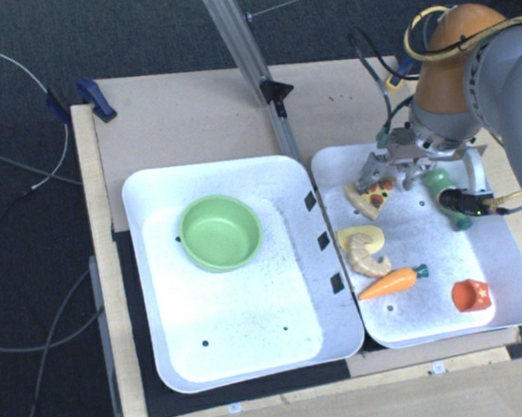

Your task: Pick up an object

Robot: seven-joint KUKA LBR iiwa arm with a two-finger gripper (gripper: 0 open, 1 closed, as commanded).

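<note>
Gripper (377, 179) over pizza slice (371, 201) at right bin's (508, 257) 11 o'clock (finger state: can't tell) — flat slice prob slips out.

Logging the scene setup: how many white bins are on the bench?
2. The left bin holds a green bowl; the right bin holds a carrot and other small items, under the gripper.

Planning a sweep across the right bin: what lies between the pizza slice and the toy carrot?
In the camera view, a pale yellow curved toy lies between the pizza slice and the carrot.
</note>
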